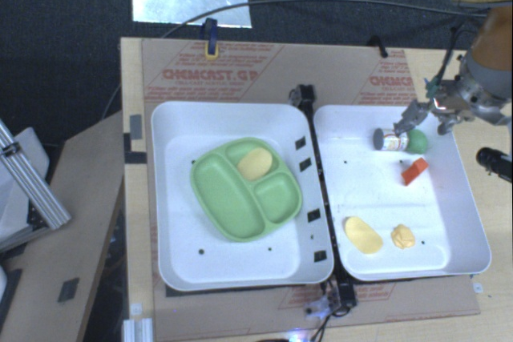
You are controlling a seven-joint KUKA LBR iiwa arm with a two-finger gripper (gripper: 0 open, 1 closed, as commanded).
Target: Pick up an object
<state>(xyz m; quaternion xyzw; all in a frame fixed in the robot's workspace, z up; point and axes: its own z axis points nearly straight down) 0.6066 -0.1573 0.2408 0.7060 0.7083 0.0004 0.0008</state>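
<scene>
- Camera view puts my end effector (427, 114) over the far right corner of the right bin (473, 252), reaching in from the right, its two fingers spread apart with nothing between them.
- The nearest candidate is a small can (389, 141) lying on its side, with a green ball (417, 142) touching its right end. Both sit just below and slightly left of the end effector in this view (so the approach I judge is mostly downward, with a small shift left).
- The can's long axis runs roughly left to right across the bin; one finger looks to hang just above it, though I cannot tell the height gap from this slant.
- An orange-red wedge (414, 171) lies near, a little further toward the front; a yellow oval piece (363, 235) and a yellow lump (403, 236) sit well apart at the front.
- In the left bin (172, 252), a green divided plate (232, 208) carries a pale yellow piece (256, 163), far off across the divider.
</scene>
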